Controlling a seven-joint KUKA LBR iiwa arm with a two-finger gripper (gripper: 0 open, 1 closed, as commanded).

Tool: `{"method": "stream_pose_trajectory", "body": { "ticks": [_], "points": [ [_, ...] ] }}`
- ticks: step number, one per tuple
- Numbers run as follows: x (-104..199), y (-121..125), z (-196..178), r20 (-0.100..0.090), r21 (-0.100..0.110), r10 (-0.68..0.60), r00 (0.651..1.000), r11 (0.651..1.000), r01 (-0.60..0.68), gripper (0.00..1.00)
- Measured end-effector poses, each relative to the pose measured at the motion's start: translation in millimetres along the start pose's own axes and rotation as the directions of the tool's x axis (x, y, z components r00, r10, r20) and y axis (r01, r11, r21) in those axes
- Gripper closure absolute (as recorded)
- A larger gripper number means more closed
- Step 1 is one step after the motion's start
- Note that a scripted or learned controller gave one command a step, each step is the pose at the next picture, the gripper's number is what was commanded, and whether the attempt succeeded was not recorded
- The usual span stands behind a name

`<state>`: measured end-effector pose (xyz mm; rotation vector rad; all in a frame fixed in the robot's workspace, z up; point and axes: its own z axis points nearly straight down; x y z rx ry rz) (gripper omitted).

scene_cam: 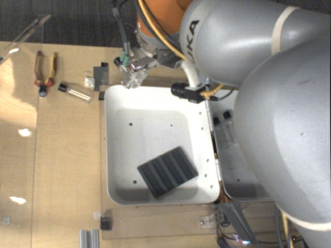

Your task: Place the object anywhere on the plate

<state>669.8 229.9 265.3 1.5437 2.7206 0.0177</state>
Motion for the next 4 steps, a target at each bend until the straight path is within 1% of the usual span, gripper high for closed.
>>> {"method": "stream_pose_trajectory", "body": {
  "ticks": [2,3,4],
  "points": [
    [0.5,1.7,-22.9,0.003,-0.007,-0.007,1.0,1.0,0.007,1.0],
    [29.5,-55.9,0.0,-0.004,0.014,0.123,0.992,0.992,-0.123,1.0],
    [11.8,-26.6,124.4,-0.007,0.016,-0.013,1.0,1.0,0.013,1.0]
  ]
}}
